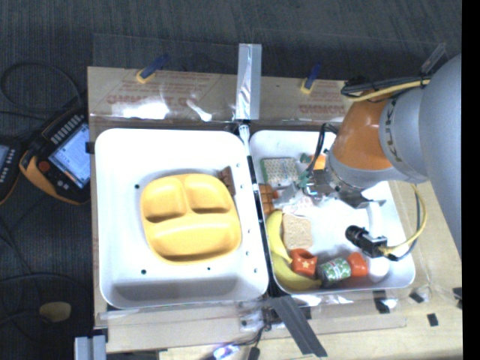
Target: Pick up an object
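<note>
**Operator:** I've got the arm [390, 137] over the right bin [401, 272], wrist low near the back left corner. The gripper [313, 180] sits just beside the green pad [280, 171], close to some small bits I can't identify.

**Colleague:** Jaws spread or pinched?

**Operator:** I cannot tell. The wrist covers them from my angle.

**Colleague:** So nothing picked?

**Operator:** I see nothing lifted. My judgement is we're at the reach or descent stage, with grasp and lift both left to do. Everything pickable lies in that bin: the bread [297, 232] in the middle, the banana [279, 255] along the left wall, a red piece [304, 262] touching it, a dark can [335, 270] next to that, another red piece [358, 263] beyond.

**Colleague:** And the left bin [120, 276]?

**Operator:** It holds a yellow tray [191, 216], well apart from the gripper. I'd guess the target is something by the green pad, but I can't confirm which.
</note>
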### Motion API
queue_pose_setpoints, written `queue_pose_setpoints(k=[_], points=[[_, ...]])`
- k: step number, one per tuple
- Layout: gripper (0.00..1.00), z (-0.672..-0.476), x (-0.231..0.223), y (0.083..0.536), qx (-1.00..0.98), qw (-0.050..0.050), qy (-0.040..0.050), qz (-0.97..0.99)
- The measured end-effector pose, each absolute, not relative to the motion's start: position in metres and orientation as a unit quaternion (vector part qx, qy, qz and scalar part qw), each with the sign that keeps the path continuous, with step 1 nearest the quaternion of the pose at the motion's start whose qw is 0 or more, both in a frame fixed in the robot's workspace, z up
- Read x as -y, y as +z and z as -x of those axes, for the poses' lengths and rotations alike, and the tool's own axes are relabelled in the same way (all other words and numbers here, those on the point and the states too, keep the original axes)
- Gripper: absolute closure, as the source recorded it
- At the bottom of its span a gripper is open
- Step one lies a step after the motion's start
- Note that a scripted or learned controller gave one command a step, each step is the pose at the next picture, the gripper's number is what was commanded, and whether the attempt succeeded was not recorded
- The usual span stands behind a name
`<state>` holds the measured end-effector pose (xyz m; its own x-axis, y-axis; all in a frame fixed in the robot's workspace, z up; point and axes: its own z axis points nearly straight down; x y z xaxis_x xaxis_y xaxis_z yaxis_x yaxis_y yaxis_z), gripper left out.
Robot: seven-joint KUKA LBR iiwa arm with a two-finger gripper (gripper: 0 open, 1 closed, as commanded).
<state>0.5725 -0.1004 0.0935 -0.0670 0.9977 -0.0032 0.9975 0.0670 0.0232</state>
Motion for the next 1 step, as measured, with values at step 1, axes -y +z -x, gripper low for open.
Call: queue_pose_setpoints(k=[1], points=[[1.0,-0.5756,0.1051,0.1058,-0.729,0.014,0.0081,-0.684]])
